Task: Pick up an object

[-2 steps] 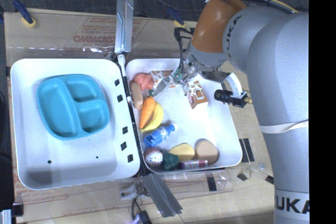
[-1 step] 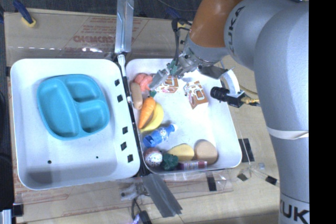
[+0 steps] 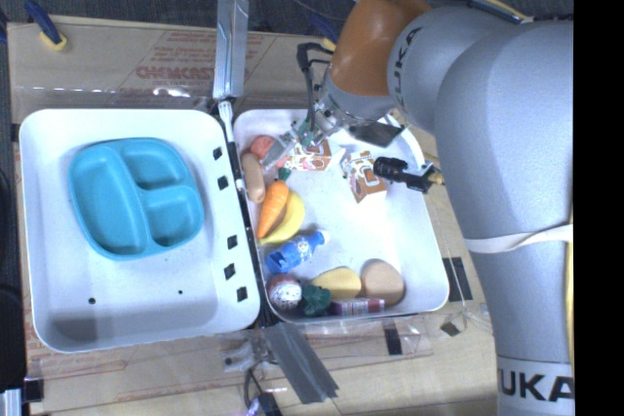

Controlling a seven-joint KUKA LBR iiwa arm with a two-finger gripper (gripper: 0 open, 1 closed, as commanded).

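Grey arm (image 3: 487,112) overhangs right bin (image 3: 429,248); gripper (image 3: 310,133) near carrot (image 3: 274,207).

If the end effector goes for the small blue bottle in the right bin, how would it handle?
The blue bottle lies on its side, so a nudge would probably roll it. It looks like light, smooth plastic, likely slippery. The banana touching it may shift.

The end effector (image 3: 314,133) is largely hidden beneath the arm (image 3: 458,83), so its fingers cannot be made out. The right bin's (image 3: 414,239) far right corner is covered by the arm.
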